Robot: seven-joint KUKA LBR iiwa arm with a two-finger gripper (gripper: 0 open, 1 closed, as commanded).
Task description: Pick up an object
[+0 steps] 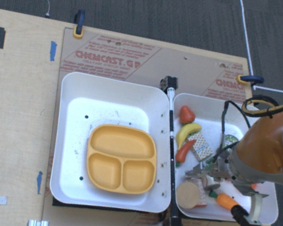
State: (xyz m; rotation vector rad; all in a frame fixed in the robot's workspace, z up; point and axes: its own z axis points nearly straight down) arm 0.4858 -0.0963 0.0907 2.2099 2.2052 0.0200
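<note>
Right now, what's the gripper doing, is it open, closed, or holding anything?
Gripper: low over the right bin, among the toys; open or closed cannot be told.

Left bin [66, 140]: showing white, holding a yellow-orange three-compartment tray [121, 158]. Right bin [270, 211], at the tray's 3 o'clock: showing white, holding a red tomato [187, 114], yellow banana [188, 132], red pepper [183, 151], checkered red-and-white packet [201, 146], tan round piece [188, 195], orange carrot [226, 201]. Arm [266, 145]: showing an orange band over grey.
</note>
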